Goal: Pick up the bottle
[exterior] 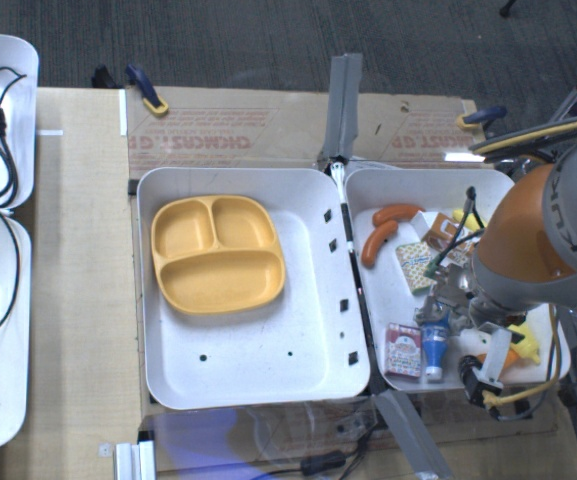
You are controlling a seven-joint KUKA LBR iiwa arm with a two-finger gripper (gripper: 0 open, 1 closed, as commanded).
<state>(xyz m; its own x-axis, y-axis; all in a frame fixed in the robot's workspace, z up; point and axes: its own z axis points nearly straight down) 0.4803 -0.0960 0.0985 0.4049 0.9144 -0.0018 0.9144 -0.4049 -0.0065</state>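
Desk (78, 268): carries two shallow white bins side by side, their inner walls touching along a centre seam.

Left bin (248, 378): holds one yellow three-compartment plate (218, 253) in its upper left part; the lower and right floor lies bare, wide open room along those rims.

Right bin (360, 298): crowded. Two orange-red sausages (386, 230) lie near the top left corner; a patterned packet (415, 265) sits just below them; a small red-and-white box (404, 351) lies near the bottom rim.

Bottle (434, 351): small, blue, upright-looking, just beside the box's right edge, near the bottom rim.

Arm (528, 238): grey and orange, covers the bin's right half.

Pincer (438, 313): directly above the bottle; finger state cannot be told.
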